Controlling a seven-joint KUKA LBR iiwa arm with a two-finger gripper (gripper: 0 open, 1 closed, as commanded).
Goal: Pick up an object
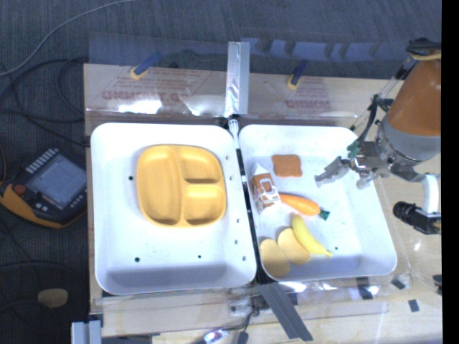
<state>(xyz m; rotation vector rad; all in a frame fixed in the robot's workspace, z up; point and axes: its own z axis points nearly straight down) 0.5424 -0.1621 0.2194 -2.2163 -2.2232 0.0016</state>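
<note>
While the hand (343, 172) hangs open and empty over the right bin (369, 224), descending between carrot (300, 204) and cracker (287, 165) risks closing on nothing.

Setting: robotics lab or test cell, not a home or kitchen. Evidence follows.

- Industrial arm (419, 113), grey with orange band, reaches in from the right over a wooden desk (97, 92).
- 2 shallow white bins (107, 213) sit side by side on the desk, fixed with brackets and taped clear sheeting (172, 95) behind them.
- Handheld control pendant (44, 186) with a screen, orange and black, lies on the floor at left.
- Loose cables (43, 70) run across dark grey carpet (215, 13).
- Contents are props: yellow divided tray (181, 185), toy-like banana (310, 239), carrot (300, 204), small carton (264, 190).
</note>
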